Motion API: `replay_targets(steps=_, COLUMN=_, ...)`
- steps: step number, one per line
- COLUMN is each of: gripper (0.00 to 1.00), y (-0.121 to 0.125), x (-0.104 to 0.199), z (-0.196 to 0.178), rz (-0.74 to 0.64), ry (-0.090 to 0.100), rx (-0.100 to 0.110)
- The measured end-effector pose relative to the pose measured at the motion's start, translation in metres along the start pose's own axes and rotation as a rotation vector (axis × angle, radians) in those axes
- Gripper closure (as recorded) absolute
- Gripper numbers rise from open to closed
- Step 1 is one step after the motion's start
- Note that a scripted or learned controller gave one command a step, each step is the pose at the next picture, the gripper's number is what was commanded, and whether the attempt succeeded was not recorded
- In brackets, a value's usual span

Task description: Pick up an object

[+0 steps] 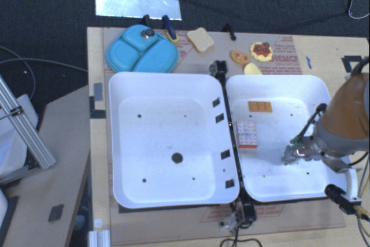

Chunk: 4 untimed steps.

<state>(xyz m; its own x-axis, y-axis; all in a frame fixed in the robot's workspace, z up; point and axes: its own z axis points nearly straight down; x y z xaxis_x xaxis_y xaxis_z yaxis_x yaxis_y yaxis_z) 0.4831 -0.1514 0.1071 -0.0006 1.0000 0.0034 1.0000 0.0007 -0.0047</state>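
- Our claw (295, 153) sits low in the right bin (324, 89); we cannot tell its state.
- The box (247, 134) lies left; closing here could miss it.

1. Left bin (124, 124): open floor throughout; one small dark disc (177, 158) near centre.
2. Right bin (315, 87): orange wafer (259, 106) and patterned box (247, 134) toward left side; arm (347, 118) over right side.
3. Divider (230, 136): black clips along shared rims.
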Motion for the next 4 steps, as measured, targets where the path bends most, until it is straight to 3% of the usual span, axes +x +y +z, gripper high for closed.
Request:
replay_targets(steps=1, gripper=1.0, y=0.016, x=-0.025, z=0.02, rz=-0.002, ry=0.003, rx=-0.006)
replay_targets(steps=2, gripper=1.0, y=0.087, x=0.018, z=0.019, rz=-0.009, ry=-0.008, rx=-0.016)
replay_targets(steps=3, gripper=1.0, y=0.001, x=0.084, z=-0.082, rz=-0.007, ry=-0.001, rx=-0.009)
replay_targets(steps=4, gripper=1.0, y=0.021, x=0.115, z=-0.077, rz=-0.007, ry=-0.003, rx=-0.008)
